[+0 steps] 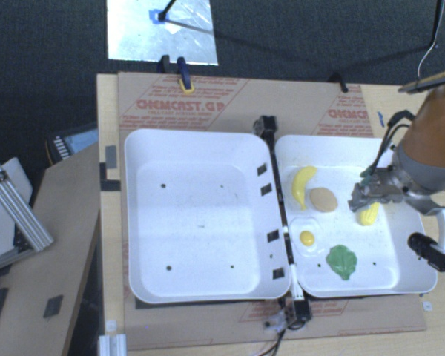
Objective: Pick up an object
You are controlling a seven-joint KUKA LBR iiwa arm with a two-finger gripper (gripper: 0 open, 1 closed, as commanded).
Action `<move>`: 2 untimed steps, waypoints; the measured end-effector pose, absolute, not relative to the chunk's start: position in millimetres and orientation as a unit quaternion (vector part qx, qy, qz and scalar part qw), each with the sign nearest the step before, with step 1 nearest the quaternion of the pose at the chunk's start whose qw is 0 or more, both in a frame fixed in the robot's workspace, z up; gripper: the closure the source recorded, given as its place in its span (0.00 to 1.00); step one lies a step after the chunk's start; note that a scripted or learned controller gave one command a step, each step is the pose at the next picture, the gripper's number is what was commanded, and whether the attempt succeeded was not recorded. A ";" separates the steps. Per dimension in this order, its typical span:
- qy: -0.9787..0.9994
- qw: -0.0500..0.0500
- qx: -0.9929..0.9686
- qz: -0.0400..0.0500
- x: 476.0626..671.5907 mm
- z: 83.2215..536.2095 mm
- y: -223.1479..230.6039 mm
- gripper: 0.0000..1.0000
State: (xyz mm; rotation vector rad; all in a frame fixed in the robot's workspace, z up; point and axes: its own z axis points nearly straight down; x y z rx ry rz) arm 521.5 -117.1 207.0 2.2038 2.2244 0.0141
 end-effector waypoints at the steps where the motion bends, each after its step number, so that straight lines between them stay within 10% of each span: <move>1: 0.712 0.003 0.702 0.004 600.9 227.2 -44.5 1.00; 2: 0.713 0.002 0.701 0.006 594.7 319.8 64.4 1.00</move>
